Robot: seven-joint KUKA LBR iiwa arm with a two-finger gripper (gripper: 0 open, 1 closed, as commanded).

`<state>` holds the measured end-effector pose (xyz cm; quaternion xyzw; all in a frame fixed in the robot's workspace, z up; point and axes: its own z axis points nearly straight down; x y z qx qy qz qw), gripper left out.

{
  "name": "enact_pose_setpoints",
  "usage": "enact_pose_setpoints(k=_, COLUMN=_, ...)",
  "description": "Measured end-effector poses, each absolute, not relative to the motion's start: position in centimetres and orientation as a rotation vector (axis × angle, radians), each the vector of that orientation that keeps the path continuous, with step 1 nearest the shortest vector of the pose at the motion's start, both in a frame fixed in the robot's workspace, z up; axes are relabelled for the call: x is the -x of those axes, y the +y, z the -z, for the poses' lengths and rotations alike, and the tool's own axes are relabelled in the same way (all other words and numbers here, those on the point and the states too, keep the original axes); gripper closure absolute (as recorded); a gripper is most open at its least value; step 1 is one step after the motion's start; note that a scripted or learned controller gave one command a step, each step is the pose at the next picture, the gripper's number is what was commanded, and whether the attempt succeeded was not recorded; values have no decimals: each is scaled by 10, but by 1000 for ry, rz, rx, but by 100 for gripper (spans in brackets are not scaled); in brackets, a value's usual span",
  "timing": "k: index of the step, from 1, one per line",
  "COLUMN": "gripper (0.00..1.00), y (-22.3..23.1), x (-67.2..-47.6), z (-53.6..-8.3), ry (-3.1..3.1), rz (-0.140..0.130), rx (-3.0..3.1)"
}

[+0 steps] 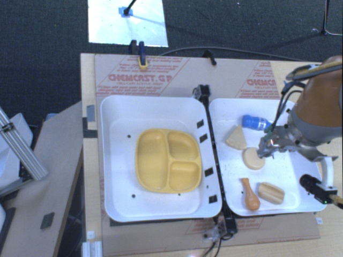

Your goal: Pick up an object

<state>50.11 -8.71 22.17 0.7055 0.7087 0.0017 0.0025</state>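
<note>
So from where I'm standing, the arm (316, 106) comes in from the right and hangs over the right bin (225, 197). The gripper (266, 149) is down low, right at the upper right edge of a round tan disc (253, 159), some cookie-looking toy piece. It looks like it's touching or just above it, hard to call from this angle.

The other stuff in that bin: a pale wedge (236, 138) like a cheese slice just up and left of the disc, a blue bottle (254, 123) lying on its side above that, a bread roll (271, 193) near the front, and an orange-brown drumstick-shaped thing (250, 195) just beside the roll on its left. All of it is sitting flat on the bin floor, nothing lifted.

The left bin (115, 143) has a yellow divided plate (169, 160) in the middle, three compartments, all bare.

Behind the bins there's cardboard with red print (139, 78) and a blue and yellow clamp (141, 55) at the back edge.
</note>
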Motion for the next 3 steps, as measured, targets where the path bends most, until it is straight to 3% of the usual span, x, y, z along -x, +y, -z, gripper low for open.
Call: enact_pose_setpoints(k=3, gripper=100, y=82, x=-507, z=-231, ry=2234, rz=-4, rx=-2210)
